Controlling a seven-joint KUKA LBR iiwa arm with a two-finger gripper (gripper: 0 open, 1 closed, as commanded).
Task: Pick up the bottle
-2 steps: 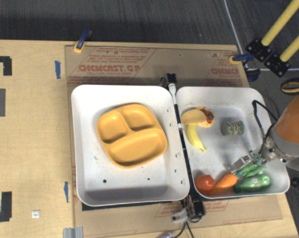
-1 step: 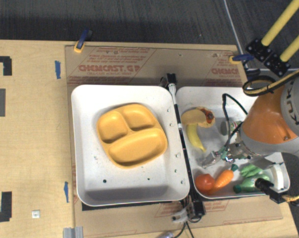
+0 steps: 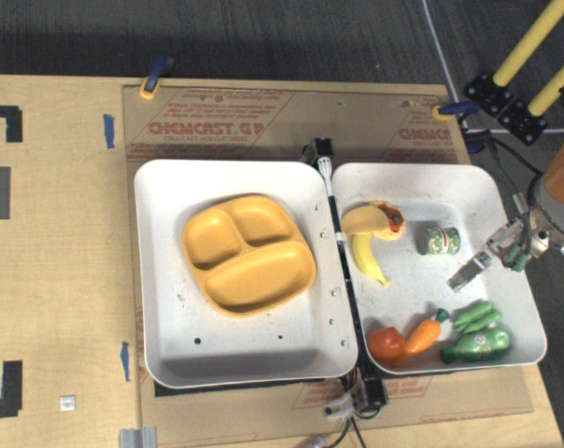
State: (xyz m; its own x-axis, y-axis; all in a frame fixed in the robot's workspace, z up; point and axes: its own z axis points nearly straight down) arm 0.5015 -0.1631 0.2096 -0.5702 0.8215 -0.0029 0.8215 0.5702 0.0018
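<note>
A green bottle (image 3: 475,344) with a light label lies on its side in the near right corner of the right bin (image 3: 422,180). My gripper (image 3: 492,256) hangs over the bin's right side, above and behind the bottle and apart from it. Nothing shows held in it. A small green-and-white can (image 3: 438,240) sits just left of the gripper.
Beside the bottle lie a green vegetable (image 3: 475,315), a carrot (image 3: 422,335) and a tomato (image 3: 386,344). A banana (image 3: 367,257) and a yellow-red toy (image 3: 376,219) lie at the bin's left. The left bin (image 3: 161,250) holds a yellow divided plate (image 3: 248,252).
</note>
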